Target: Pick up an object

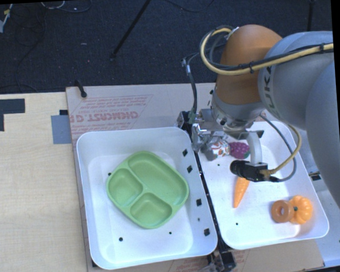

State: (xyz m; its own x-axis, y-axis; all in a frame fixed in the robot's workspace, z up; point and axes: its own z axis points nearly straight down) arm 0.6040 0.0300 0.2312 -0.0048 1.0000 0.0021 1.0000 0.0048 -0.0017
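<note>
1. A light wood tabletop (29, 200) holds two white bins side by side.
2. In the right bin (264, 236), near its front right corner, sit an orange toy pumpkin (301, 209) and an orange ring (281, 211). They touch each other.
3. A toy carrot (240, 191) lies in the middle of the right bin, with its tip toward the front edge.
4. The left bin (102, 242) holds a green plate (147, 189) with three parts.
5. Farther back, the gripper (217, 144) hangs over the back left corner of the right bin. I cannot tell how it is set.
6. A purple toy (240, 150) and a small white and red toy (221, 150) lie just beside the gripper.
</note>
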